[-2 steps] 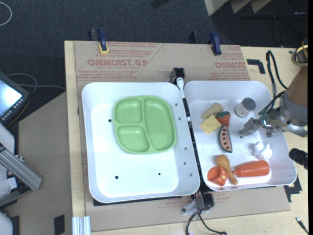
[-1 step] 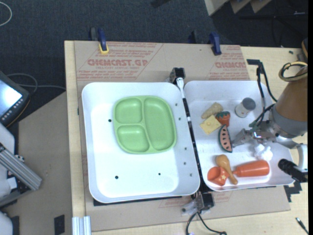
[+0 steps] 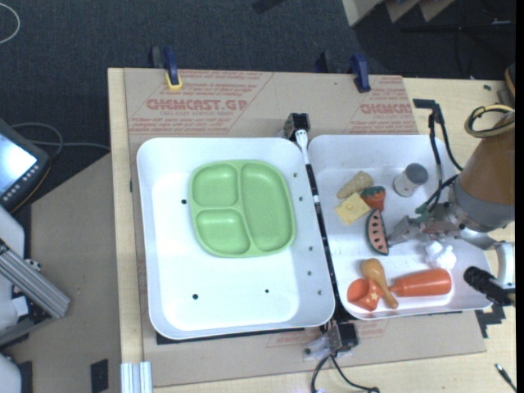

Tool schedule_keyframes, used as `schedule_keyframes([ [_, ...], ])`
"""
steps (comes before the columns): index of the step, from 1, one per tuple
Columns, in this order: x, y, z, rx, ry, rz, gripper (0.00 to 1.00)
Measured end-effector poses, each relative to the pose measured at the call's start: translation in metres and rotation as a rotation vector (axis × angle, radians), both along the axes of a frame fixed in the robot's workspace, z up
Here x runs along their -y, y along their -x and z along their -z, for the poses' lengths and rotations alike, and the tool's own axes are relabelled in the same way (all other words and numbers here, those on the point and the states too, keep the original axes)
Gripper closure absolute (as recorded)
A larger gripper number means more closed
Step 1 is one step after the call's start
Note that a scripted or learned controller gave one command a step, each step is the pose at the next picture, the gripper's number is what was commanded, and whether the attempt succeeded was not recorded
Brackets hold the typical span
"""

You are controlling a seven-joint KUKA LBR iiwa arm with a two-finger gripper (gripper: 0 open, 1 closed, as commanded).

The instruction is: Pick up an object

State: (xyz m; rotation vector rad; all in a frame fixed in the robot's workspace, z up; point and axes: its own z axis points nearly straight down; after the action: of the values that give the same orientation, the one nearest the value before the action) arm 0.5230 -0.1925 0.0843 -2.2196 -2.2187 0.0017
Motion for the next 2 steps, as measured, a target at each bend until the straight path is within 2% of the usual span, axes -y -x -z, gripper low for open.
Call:
schedule_keyframes([
  [1, 0.0, -0.001, -0.011, 0.003, 0.001, 0.001, 1.0],
  [2, -0.008, -0.007, -0.061, 0.01, 0.004, -0.002, 1.0],
])
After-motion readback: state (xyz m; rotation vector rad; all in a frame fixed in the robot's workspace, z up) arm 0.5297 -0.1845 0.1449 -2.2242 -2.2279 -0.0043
